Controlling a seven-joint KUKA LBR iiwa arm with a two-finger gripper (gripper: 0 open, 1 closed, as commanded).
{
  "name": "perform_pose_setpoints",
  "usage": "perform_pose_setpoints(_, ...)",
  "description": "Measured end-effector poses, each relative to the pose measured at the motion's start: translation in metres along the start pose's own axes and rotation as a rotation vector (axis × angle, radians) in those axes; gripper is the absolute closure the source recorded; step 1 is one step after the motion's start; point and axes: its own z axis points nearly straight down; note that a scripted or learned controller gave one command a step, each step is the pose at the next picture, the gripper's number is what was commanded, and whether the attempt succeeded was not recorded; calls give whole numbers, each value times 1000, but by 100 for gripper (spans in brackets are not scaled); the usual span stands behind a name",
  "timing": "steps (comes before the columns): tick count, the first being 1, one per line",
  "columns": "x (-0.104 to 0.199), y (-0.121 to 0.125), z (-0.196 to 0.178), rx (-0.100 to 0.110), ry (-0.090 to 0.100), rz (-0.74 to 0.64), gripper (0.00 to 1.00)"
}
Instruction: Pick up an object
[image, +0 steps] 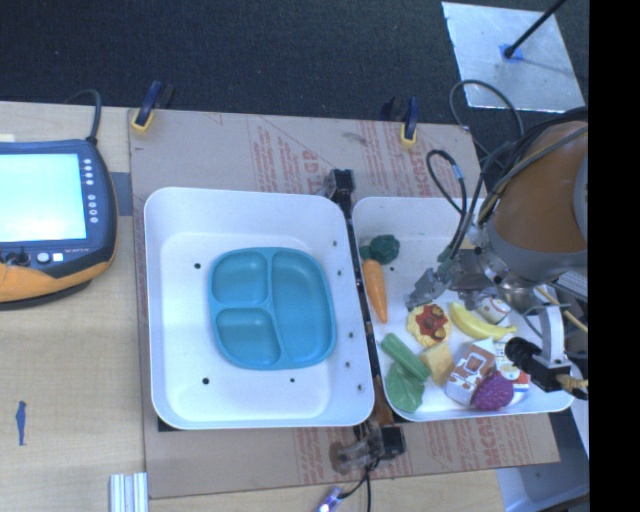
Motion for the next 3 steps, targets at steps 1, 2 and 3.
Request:
perform_pose_setpoints(1,-33,-6,101,1,0,-1,0)
perform_pose_setpoints(2,-34,-6,90,2,-1,-4,100)
perform_pose_setpoints(3,-4,79,-2,-5,1,0,100)
